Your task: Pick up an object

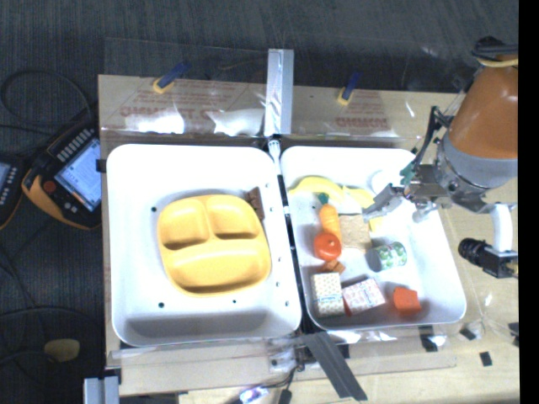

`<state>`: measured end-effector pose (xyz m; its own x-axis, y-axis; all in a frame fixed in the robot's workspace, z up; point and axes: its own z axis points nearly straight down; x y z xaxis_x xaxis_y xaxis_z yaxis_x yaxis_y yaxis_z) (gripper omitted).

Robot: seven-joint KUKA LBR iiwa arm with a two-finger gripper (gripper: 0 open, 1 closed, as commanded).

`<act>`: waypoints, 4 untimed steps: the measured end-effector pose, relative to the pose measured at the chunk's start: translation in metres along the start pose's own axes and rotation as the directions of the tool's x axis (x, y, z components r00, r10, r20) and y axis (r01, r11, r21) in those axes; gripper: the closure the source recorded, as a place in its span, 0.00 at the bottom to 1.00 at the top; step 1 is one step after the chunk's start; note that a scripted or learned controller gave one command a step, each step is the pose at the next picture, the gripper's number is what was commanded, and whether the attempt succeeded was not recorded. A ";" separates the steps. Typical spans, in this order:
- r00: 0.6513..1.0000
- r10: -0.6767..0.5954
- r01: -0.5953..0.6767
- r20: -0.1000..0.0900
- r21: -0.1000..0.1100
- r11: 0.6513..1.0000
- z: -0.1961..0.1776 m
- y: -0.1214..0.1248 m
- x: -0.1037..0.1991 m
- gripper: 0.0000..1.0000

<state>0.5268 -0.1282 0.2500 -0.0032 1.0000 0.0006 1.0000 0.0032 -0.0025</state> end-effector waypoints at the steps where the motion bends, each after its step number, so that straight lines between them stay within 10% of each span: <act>1: 0.981 0.195 -0.195 0.002 0.001 0.981 0.034 0.091 -0.060 0.00; 2: 0.994 0.113 -0.113 0.005 -0.011 0.994 0.161 0.118 -0.057 0.00; 3: 0.994 0.112 -0.112 0.007 -0.004 0.994 0.152 0.117 -0.058 1.00; 4: 0.998 0.068 -0.068 0.000 -0.001 0.998 0.028 0.061 -0.021 1.00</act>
